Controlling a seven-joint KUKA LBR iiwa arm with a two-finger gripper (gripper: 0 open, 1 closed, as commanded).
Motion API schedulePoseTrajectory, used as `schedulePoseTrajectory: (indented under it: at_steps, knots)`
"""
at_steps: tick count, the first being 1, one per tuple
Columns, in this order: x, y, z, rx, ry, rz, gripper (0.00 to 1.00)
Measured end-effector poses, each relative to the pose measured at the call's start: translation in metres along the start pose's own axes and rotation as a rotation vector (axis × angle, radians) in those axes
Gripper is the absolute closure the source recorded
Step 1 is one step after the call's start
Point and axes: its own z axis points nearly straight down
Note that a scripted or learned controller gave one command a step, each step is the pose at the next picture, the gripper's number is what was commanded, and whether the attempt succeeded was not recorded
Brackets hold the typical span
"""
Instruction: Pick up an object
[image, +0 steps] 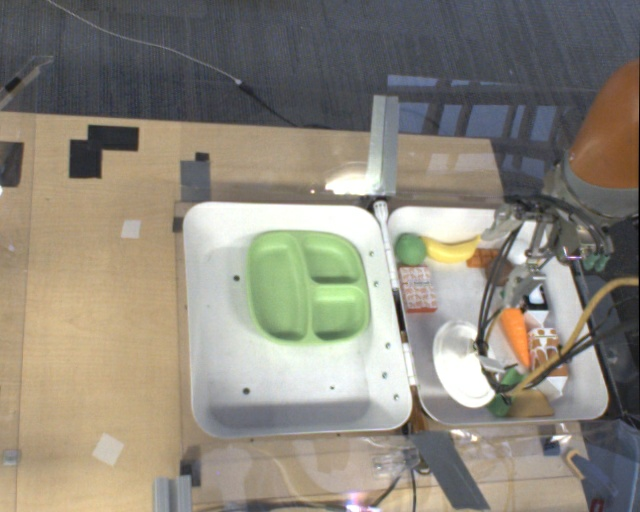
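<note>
a: where's the pincer (527, 272)?
b: i've got it above the right bin (455, 222), near the carrot (515, 336), the likeliest pick. can't tell how wide it's set. the tray (306, 286) sits alone left.

Divided tray (305, 286) in left bin (215, 330), banana (450, 249) in right bin (585, 395)

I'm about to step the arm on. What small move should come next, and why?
Probably lower the claw a little toward the carrot. The claw hangs over the right bin with nothing between its fingers, and the carrot lies just below it in view, beside the white bowl.
</note>
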Motion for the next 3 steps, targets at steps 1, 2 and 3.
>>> schedulePoseTrajectory:
  at_steps: [1,2,3]
  knots:
    - [0.005,-0.037,0.138,0.002,-0.014,0.201,0.00]
    - [0.042,-0.055,0.144,0.000,-0.024,0.270,0.00]
    - [0.051,-0.057,0.144,0.003,-0.019,-0.032,0.00]
